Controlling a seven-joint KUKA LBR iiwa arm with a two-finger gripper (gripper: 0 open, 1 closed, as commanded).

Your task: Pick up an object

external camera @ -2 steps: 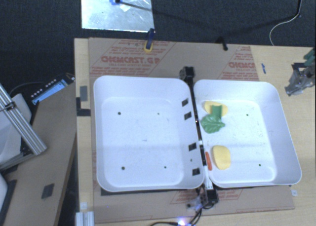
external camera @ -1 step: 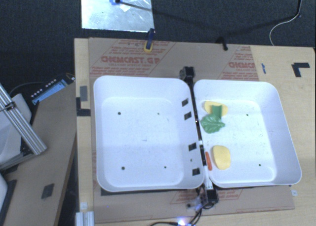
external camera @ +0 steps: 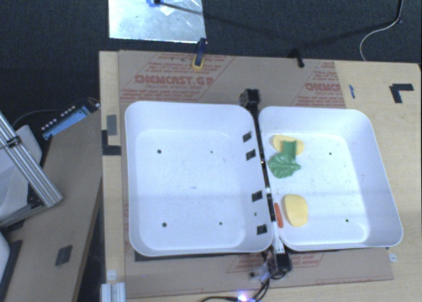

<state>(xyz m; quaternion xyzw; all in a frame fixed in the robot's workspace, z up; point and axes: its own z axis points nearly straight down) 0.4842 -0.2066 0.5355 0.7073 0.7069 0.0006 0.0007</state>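
The right bin [external camera: 379, 162] on the table [external camera: 165, 73] holds three things along its left side: a yellow piece [external camera: 288, 144] at the top, a green leafy piece [external camera: 285, 165] touching it just below, and a second yellow piece [external camera: 295, 210] nearer the front, with a thin orange sliver [external camera: 278, 215] beside it

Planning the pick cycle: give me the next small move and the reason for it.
Probably bring the gripper over the right bin and line up above the yellow piece near its front left. That piece lies apart, while the other yellow piece touches the green leaf-like object. A small orange item lies beside the bin's left wall.
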